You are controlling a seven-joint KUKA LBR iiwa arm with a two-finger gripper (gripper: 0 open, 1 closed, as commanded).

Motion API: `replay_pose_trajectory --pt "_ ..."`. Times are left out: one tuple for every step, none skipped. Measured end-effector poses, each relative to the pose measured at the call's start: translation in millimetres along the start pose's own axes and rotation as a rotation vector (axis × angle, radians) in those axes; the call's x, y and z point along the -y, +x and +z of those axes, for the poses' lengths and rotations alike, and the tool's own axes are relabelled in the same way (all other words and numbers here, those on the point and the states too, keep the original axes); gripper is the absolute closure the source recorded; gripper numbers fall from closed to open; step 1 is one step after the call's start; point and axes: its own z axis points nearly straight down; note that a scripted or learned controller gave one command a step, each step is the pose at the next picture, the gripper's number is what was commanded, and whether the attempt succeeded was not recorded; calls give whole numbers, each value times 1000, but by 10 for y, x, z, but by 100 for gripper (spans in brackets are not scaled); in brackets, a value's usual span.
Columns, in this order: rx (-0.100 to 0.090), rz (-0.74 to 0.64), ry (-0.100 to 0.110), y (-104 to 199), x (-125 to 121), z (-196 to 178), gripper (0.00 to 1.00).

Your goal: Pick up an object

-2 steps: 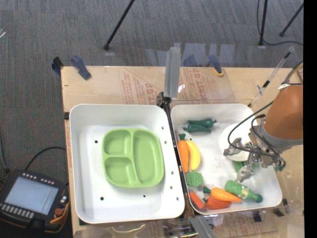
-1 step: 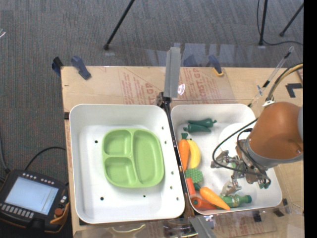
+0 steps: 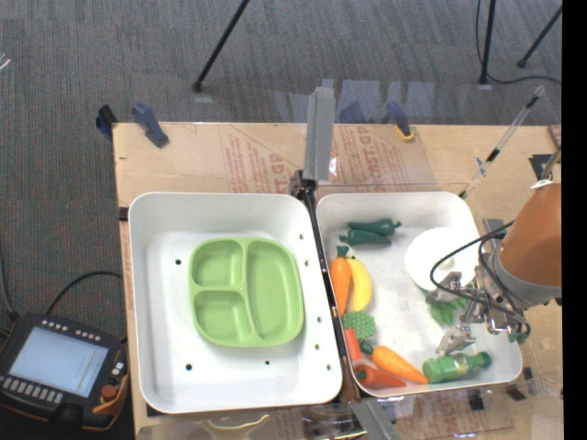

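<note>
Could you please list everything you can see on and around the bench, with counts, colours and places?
bins: two, white, side by side on the bench
divided plate: one, light green, left bin
toy carrots: two, orange, right bin
toy banana: one, yellow, beside the upper carrot
toy pepper: one, dark green, right bin, top
round plate: one, white, right bin
toy bottle: one, green, right bin, bottom corner
teach pendant: one, dark, floor, lower left
gripper: one, metallic, over right bin

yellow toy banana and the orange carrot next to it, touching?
Touching: the camera view shows the yellow toy banana pressed against the orange toy carrot, no white bin floor visible between them.
</note>
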Motion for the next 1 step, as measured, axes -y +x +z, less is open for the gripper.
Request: replay_pose_trajectory --pt "-3 2 4 56 -177 6 0"
